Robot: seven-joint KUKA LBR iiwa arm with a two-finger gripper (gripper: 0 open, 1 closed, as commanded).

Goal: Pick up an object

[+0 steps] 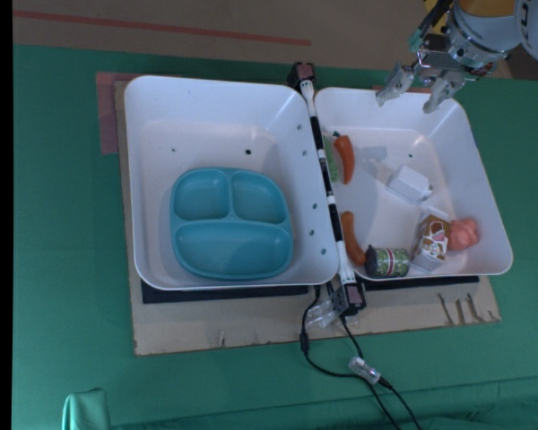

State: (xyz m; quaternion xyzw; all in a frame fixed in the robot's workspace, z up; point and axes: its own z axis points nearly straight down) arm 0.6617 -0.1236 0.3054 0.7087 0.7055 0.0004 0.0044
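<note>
My gripper (416, 91) hangs over the far rim of the right bin (457, 133), open, with nothing between its fingers. Below it in that bin lie an orange carrot (344, 158) by the divider, a small white box (410, 184) in the middle, and a second orange piece (350, 237) near the front left. Along the front sit a dark can with a green label (386, 261), a small carton (432, 239) and a pink-orange toy (464, 232). All of them lie well clear of the gripper.
The left bin (161, 124) holds a teal divided plate (231, 223). A black-and-white strip (322, 164) runs between the bins. Cables (359, 365) trail over the green cloth in front.
</note>
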